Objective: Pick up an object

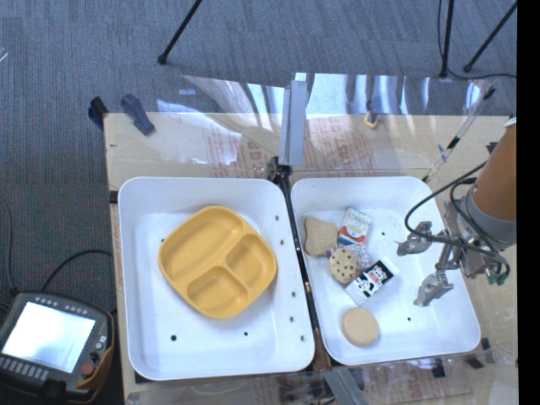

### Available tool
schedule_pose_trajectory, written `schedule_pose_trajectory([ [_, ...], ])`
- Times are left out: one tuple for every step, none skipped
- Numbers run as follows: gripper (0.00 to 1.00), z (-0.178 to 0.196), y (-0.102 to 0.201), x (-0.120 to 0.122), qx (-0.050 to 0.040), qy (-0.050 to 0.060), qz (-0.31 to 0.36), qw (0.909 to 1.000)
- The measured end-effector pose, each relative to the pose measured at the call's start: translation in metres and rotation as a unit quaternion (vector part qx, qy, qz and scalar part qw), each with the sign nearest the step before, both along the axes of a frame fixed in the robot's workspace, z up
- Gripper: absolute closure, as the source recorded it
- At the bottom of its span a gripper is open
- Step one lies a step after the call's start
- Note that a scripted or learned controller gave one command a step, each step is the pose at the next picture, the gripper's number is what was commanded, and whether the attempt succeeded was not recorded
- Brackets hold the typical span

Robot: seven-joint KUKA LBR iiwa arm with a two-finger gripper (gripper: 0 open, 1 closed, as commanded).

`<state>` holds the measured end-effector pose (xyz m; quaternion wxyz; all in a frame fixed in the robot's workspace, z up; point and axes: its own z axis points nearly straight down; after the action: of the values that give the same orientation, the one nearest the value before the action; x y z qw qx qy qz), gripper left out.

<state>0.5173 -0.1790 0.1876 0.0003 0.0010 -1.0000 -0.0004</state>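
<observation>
Camera view, looking down at a slant: the surface (194,146) carries two shallow white bins side by side. Left bin (143,327) contains one yellow divided plate (218,261), three compartments, lying flat and rotated relative to the bin walls. Right bin (439,332) contains the loose items, all grouped in its left half. A tan heart-shaped piece (319,235) lies nearest the wall between the bins. Just right of it, a small red, white and blue carton (354,226) is tilted, its lower end near a round speckled cookie (342,265). A black and white carton (370,279) touches or nearly touches the cookie's right edge. A plain tan round disc (360,326) sits apart from these, closer to the bin's near wall. The arm enters from the right, its orange band (508,175) at the frame edge, with dark cables looping over the wrist. The hand (423,267) is over the right half of the right bin, fingers spread wide, one fingertip (410,245) pointing toward the cartons, the other lower, toward the near wall. Nothing sits between the fingers. Hand is clear of all items; black and white carton is the nearest, a little to its left. A teach pendant (52,337) with a lit screen lies on the floor at lower left.
</observation>
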Motion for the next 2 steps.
schedule_pose_trajectory([
  [0.00,-0.080,0.037,-0.008,-0.0024,-0.012,-0.097,0.9952],
  [1.00,-0.067,0.039,-0.003,-0.0023,-0.016,-0.093,0.9955],
])
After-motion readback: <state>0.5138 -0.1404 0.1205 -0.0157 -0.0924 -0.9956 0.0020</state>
